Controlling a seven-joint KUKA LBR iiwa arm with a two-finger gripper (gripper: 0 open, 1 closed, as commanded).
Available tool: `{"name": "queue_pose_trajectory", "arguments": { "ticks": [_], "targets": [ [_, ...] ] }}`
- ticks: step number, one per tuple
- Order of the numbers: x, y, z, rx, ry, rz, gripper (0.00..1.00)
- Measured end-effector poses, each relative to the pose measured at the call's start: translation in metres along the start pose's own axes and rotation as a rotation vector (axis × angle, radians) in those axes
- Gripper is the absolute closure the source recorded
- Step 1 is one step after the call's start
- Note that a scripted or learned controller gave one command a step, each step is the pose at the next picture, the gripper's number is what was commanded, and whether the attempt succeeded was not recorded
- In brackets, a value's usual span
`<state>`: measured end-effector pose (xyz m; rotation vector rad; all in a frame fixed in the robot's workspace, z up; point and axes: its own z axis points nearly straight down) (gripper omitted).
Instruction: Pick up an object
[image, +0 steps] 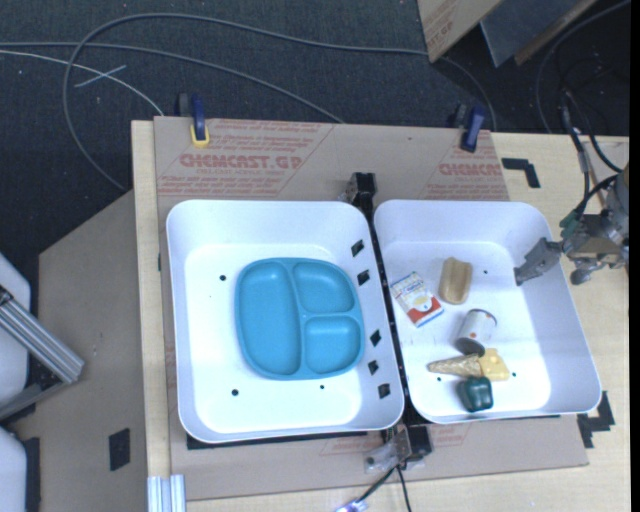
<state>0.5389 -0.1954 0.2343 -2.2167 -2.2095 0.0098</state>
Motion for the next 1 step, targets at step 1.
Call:
{"name": "queue_pose_trajectory", "arguments": {
  "ticks": [1],
  "targets": [
    [0.0005, 0.0026, -0.0063, -0.012, -0.003, -0.004, 0.0]
  ]
}}
